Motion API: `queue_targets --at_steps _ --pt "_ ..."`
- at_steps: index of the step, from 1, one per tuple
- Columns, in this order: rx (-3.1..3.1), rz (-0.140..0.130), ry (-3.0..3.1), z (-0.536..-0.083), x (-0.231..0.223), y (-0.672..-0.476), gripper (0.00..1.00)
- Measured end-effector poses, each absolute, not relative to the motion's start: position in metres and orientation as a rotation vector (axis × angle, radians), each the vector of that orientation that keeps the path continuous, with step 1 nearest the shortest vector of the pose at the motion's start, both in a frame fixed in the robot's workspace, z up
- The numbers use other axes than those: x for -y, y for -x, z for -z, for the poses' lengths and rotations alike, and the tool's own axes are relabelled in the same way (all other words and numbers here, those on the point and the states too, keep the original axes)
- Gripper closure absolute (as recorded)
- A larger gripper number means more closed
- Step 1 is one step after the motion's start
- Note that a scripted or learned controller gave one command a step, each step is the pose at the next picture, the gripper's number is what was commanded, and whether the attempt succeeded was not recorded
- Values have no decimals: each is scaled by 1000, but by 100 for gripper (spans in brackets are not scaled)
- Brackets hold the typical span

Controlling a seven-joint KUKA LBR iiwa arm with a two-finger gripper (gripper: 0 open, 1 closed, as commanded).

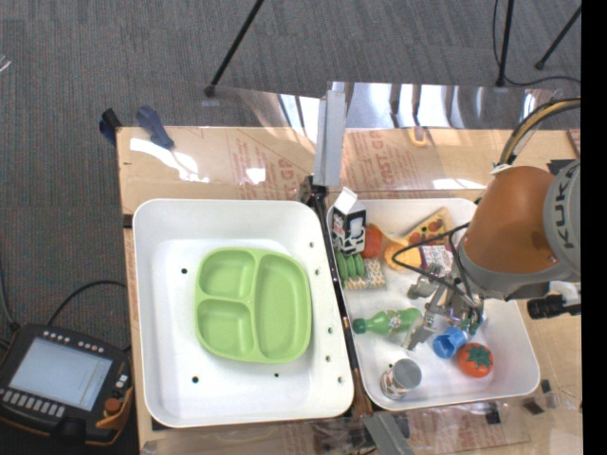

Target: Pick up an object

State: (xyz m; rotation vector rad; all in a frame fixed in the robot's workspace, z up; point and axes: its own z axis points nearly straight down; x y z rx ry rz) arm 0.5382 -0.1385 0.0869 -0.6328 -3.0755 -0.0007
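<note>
Gripper (444,318) low in right bin (512,387), open/closed can't tell; green bottle (387,322) just left, blue cup (449,341) just below.

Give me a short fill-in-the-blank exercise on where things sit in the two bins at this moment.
1. The light green plastic divided tray lies in the ____ bin of the camera view.
2. The divided tray has ____ compartments.
3. The red plastic toy tomato lies in the ____ white bin.
4. The pincer hangs over the bin that holds the ____ plastic bottle lying on its side.

Missing words: left; three; right; green
</note>
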Motion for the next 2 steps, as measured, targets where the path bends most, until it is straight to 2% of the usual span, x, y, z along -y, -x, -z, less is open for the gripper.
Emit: queue_targets --at_steps 1,2 --pt "3086 1 594 -88 87 -608 0" --pt "3086 0 590 -97 87 -608 100"
